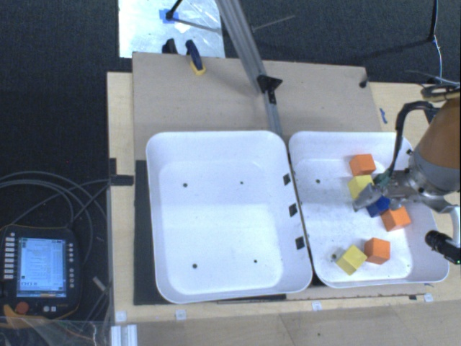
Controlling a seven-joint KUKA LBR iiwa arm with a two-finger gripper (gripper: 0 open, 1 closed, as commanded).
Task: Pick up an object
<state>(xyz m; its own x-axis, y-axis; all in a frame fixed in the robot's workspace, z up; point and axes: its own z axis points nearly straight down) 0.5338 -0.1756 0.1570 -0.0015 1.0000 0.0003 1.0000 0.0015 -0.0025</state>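
Gripper (371, 195) sits low in the right bin (310, 193), right of frame centre; blue block (377, 207) touches its tip just below-right; whether it is open or holds anything cannot be told.

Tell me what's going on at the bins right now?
The arm reaches into the right bin, its gripper down among the blocks, right at a blue block and a yellow block. Three orange blocks and another yellow one lie around it. Nothing looks lifted yet.
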